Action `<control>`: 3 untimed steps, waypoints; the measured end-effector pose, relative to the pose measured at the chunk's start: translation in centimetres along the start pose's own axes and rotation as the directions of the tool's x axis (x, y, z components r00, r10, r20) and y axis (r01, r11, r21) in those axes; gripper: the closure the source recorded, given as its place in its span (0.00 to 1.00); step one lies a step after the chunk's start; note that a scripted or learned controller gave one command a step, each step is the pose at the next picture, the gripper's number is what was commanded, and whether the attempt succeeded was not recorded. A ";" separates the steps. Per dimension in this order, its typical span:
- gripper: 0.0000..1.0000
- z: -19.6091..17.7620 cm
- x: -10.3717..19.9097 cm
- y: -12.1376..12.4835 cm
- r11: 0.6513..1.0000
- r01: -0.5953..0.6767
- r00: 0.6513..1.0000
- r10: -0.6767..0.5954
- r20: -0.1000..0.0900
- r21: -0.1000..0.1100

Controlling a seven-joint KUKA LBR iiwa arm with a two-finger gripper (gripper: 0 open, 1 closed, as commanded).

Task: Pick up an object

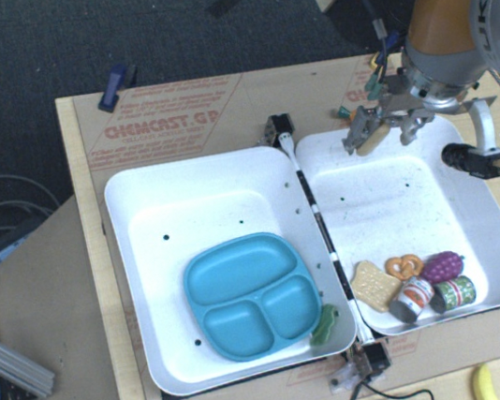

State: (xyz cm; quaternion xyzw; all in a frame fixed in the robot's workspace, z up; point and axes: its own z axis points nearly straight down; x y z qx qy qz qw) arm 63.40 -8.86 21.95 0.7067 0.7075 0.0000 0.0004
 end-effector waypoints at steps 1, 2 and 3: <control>0.00 3.4 -6.1 -4.1 1.000 -0.003 1.000 0.003 0.000 0.003; 0.00 13.1 -11.3 -2.7 1.000 -0.002 1.000 0.002 -0.001 0.005; 1.00 11.8 -11.3 -2.5 1.000 0.000 1.000 0.000 0.001 -0.001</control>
